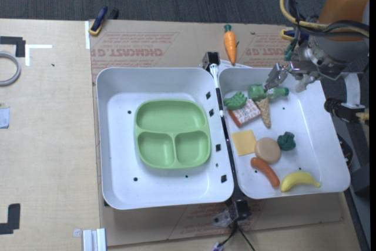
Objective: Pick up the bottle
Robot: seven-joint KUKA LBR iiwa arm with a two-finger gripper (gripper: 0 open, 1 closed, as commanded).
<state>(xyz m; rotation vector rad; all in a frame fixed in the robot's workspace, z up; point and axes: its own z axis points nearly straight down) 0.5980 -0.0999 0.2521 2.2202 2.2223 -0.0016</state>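
A small green bottle lies on its side at the back of the right bin, beside a green leafy toy. My gripper hangs over the bin's back right part, just right of the bottle. Its fingers stand apart, with bare bin floor between them. The left fingertip is at the bottle's right end, and I cannot tell whether it touches. The bottle is not between the fingers.
The right bin also holds a sandwich piece, a cone, a cheese slice, a bun, broccoli, a sausage and a banana. A green divided plate lies in the left bin. A toy carrot rests behind the bins.
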